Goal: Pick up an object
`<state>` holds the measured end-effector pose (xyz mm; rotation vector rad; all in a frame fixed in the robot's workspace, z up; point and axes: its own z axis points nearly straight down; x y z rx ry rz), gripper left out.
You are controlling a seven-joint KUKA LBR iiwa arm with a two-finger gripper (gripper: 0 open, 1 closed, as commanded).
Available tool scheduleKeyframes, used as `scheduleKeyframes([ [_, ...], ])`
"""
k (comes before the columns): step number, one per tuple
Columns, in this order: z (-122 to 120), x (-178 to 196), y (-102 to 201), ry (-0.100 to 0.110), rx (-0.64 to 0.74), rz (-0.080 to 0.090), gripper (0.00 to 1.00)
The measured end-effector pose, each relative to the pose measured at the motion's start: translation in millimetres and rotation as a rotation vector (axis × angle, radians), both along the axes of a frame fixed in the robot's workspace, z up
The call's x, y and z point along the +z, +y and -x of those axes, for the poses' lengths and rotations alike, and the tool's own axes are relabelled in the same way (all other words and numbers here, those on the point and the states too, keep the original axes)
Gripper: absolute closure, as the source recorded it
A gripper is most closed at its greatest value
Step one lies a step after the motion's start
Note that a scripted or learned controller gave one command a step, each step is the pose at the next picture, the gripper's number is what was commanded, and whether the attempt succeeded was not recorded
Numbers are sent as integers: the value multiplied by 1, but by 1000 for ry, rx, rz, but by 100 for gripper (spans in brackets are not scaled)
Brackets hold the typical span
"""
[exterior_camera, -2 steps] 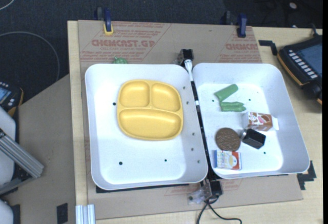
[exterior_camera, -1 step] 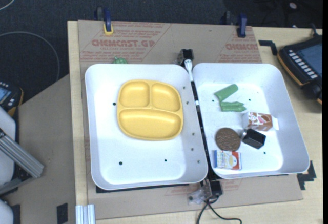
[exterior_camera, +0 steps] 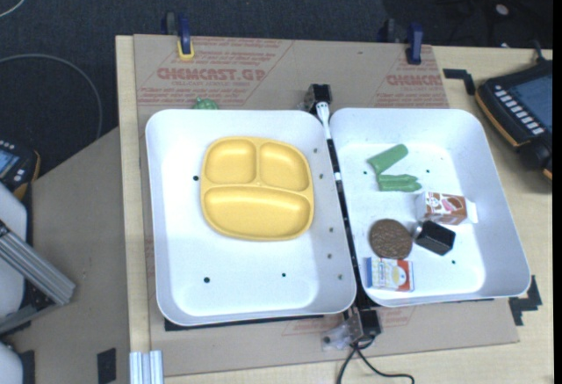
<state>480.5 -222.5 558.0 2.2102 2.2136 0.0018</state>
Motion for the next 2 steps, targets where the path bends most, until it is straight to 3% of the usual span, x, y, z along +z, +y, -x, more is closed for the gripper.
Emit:
scheduleKeyframes([
  [1,-1,11,0,-4,0,3,100],
  [2,1,-25,3,14,-2,-10,100],
])
